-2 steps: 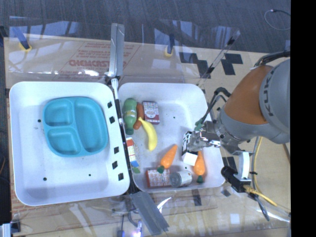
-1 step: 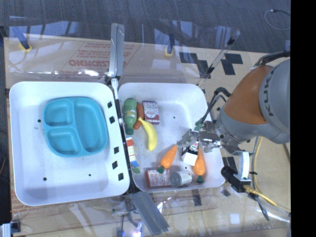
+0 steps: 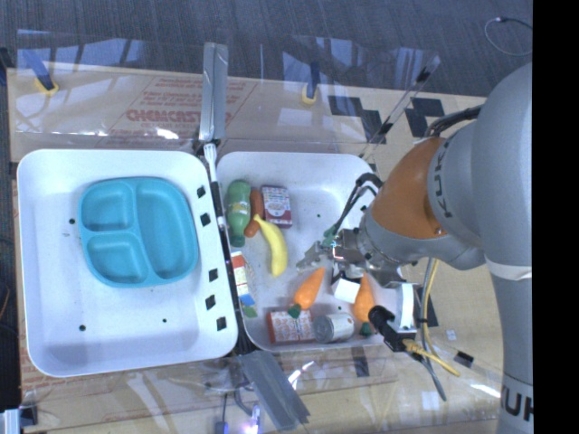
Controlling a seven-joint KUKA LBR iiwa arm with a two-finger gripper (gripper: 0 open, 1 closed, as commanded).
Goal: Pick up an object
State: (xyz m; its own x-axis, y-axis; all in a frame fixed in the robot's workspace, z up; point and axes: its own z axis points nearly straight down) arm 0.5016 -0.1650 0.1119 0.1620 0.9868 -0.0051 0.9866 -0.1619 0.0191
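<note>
carrot in the right bin lies just left and below my pincer, long axis slanting up-right toward it; banana lies farther left; i can't tell whether the pincer is apart or together

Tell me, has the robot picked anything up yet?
Not yet. Done: the gripper is down in the right bin, beside a carrot. In hand: nothing visibly between its fingers. Left: the grab and lift; the banana, green bottle and carrot all lie on the bin floor.
</note>
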